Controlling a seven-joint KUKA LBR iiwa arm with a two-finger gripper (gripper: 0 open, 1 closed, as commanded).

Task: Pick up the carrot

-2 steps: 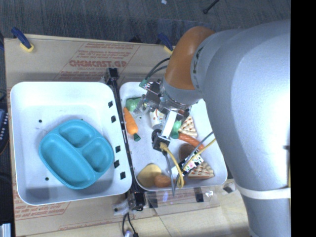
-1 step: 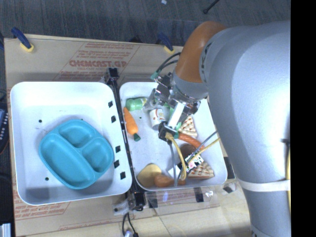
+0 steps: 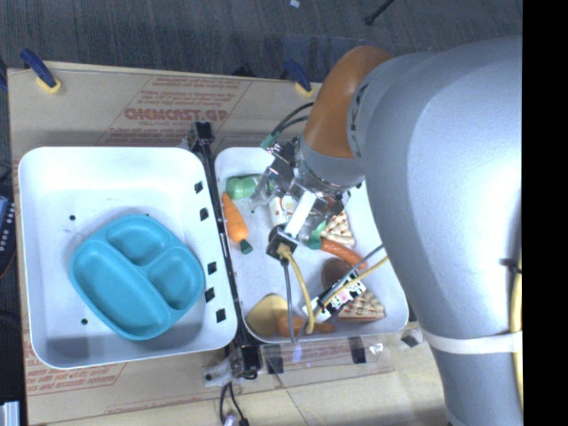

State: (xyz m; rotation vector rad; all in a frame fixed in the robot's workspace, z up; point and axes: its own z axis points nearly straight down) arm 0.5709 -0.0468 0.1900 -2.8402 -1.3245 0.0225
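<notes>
The carrot [image 3: 235, 221] is orange with a small green stub at its near end. It lies lengthwise along the left wall of the right bin [image 3: 232, 161]. My gripper [image 3: 271, 181] hangs over the far middle of that bin, just right of the carrot's far tip and next to a green toy [image 3: 240, 185]. Nothing shows in its grasp, and the carrot rests on the bin floor, apart from it.
A blue divided plate [image 3: 138, 275] fills much of the left bin [image 3: 53, 171]. Around the arm in the right bin lie a waffle wedge [image 3: 340, 230], a red sausage [image 3: 343, 252], a second waffle piece [image 3: 366, 308] and a tan bread piece [image 3: 266, 313].
</notes>
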